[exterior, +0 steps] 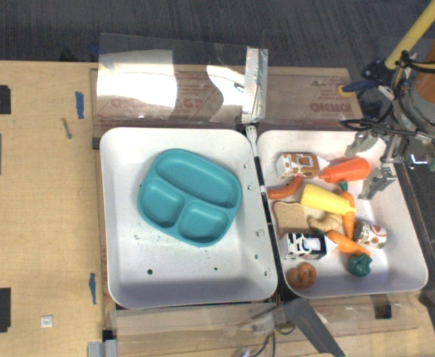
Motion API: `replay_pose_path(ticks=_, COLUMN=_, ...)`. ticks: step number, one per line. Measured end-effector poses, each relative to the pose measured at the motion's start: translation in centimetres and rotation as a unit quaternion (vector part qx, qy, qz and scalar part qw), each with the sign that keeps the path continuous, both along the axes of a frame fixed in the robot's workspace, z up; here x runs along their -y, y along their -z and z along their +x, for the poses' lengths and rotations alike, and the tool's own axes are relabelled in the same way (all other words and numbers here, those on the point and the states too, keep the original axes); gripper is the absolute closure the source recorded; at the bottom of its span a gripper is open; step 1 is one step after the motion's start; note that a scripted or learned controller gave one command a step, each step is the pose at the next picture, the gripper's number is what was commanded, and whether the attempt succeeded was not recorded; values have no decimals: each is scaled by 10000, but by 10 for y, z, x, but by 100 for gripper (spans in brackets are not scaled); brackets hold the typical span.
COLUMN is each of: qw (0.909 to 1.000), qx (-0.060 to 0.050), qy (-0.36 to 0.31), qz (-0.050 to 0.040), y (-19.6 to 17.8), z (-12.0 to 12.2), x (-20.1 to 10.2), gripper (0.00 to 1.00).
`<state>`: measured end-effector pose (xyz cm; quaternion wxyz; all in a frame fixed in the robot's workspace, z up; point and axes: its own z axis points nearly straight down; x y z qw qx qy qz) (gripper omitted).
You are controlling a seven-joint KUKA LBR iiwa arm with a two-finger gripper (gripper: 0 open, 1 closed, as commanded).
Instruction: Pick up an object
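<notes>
The gripper (377, 171) hangs open and empty over the right bin (414, 262). Just to its left lies the orange carrot (345, 170), likely light, stiff, slick plastic; grasp across its thick middle.

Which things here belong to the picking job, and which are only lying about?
For the job: hand, orange carrot, yellow piece, bread slice, brown ball, right bin.
Lying about: teal plate, left bin.
</notes>
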<state>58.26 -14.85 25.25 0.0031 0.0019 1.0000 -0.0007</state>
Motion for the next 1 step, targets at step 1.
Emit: replay_pose_path(ticks=1, qw=9856, qx=12, qy=-1689, qz=-11, y=154, z=20, x=15, gripper=0)
